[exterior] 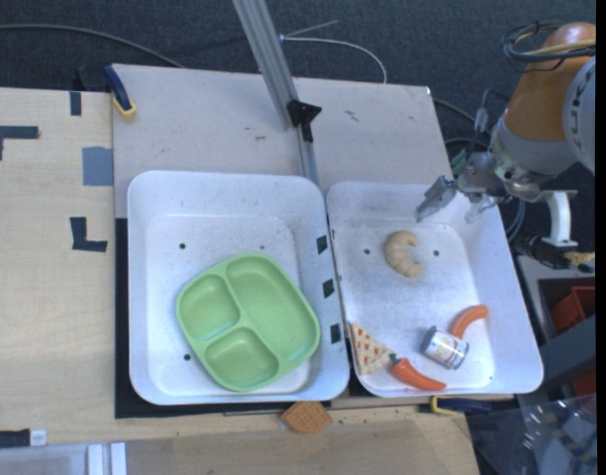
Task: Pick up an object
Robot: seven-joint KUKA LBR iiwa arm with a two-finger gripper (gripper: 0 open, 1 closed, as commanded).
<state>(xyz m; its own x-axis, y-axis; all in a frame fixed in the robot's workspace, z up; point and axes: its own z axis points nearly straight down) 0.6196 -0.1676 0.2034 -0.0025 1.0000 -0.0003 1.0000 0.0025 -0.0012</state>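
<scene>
Nearest, a waffle piece, an orange chili, a small can and an orange curved piece crowded the right bin's front, the croissant lay mid-bin, and beyond it the gripper hovered with fingers spread, pinching nothing.

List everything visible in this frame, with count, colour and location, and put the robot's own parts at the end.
Bins: 2, white, side by side on the bench; left bin, right bin.
Divided plate: 1, light green, in the left bin.
Croissant: 1, tan, upper middle of the right bin.
Can: 1, silver, lower right bin.
Curved orange piece: 1, above the can.
Orange-red piece: 1, at the right bin's front edge.
Waffle wedge: 1, tan with red, right bin's lower left corner.
Brown piece: 1, on the bench in front of the bins.
Clamp: 1, blue and yellow, bench's far left corner.
Arm: 1, grey and orange, right side.
Gripper: 1, over the right bin's far edge.
</scene>
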